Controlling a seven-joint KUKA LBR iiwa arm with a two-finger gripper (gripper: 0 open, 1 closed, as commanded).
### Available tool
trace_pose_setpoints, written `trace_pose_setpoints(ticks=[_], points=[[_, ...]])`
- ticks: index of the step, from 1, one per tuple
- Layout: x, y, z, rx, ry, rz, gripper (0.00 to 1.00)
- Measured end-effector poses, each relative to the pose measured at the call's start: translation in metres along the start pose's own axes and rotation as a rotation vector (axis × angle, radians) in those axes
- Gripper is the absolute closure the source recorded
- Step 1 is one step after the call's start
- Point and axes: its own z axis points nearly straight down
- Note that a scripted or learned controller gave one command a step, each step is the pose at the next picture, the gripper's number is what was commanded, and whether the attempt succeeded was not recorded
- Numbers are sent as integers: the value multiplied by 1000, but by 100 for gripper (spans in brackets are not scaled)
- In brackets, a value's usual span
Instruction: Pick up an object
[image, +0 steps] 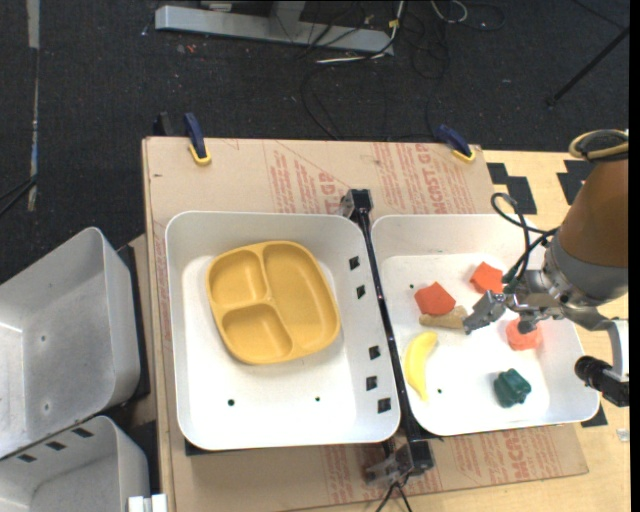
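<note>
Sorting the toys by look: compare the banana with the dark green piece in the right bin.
The banana is yellow, long and curved; the dark green piece is short and chunky. The banana lies by the bin's left wall, the dark green piece toward its lower right corner. Both rest loose on the white floor of the right bin, apart from the claw.

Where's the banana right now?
The banana lies in the right bin, near its left wall, just below the tan stick and left of the green toy.

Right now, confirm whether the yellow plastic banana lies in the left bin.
No, the yellow plastic banana lies in the right white bin, near its left wall.
</note>
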Motion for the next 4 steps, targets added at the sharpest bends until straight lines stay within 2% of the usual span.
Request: trace_pose_setpoints(ticks=[1, 3, 4], points=[[0, 3, -6, -13, -3, -3, 0], [-3, 0, 111, -8, -1, -1, 0], [-3, 2, 98, -14, -3, 1, 100]])
